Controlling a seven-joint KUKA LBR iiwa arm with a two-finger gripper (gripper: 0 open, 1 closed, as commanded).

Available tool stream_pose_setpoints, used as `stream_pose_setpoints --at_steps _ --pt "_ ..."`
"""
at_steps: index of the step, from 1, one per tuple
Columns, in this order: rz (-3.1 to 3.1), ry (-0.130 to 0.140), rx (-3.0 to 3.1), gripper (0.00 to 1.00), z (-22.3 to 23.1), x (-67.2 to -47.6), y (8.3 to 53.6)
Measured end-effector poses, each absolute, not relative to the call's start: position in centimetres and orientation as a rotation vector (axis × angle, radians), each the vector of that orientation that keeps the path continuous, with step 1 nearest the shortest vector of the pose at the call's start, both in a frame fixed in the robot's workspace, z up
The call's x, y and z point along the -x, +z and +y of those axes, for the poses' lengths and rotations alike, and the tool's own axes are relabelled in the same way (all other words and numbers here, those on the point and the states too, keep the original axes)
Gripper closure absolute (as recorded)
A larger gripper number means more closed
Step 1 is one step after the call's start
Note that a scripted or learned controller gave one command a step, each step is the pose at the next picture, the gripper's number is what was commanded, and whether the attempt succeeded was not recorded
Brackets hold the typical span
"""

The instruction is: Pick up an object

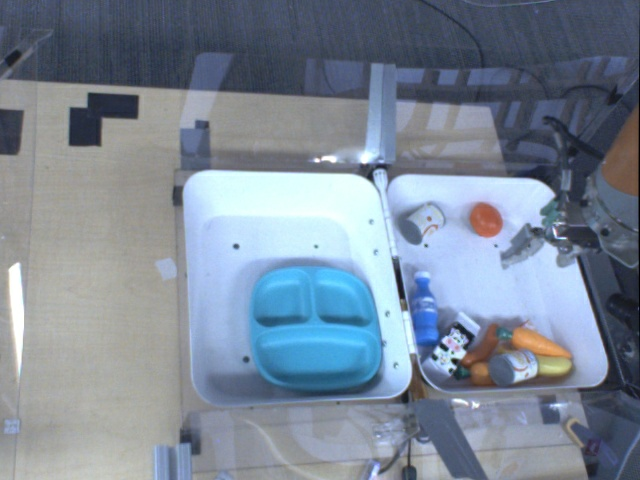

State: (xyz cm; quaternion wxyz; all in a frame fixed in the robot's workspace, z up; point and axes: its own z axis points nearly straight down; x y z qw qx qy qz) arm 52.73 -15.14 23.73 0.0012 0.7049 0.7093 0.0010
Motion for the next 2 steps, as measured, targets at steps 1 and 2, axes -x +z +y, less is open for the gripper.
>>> stream_pose_setpoints --at_steps 1,2 --pt "2.006 0.005 -2.413 0.00 -10.2 -55.4 26.6" --pt "2.012 0.010 -2.404 1.00 -10.0 -55.6 27.8"
